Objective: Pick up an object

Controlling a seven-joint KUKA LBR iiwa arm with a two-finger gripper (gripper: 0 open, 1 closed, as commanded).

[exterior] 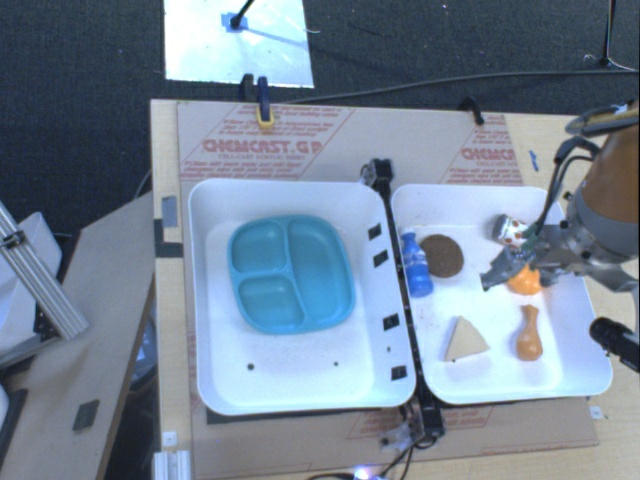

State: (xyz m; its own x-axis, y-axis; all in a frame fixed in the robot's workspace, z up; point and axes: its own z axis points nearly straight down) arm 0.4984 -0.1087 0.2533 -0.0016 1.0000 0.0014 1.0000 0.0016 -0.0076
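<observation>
While the pincer [512,273] hovers over the right bin [570,383], fingers' state unclear, touching an orange object [525,282].

camera: fixed overhead | slanted down on bench [330,133] | both bins framed | arm enters right

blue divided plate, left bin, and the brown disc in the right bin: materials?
Blue divided plate: looks like moulded plastic, translucent teal with a soft sheen and smooth rounded compartment walls. Brown disc: matte dark brown, flat and round; possibly a foam or plastic toy cookie, but too small to tell.
</observation>
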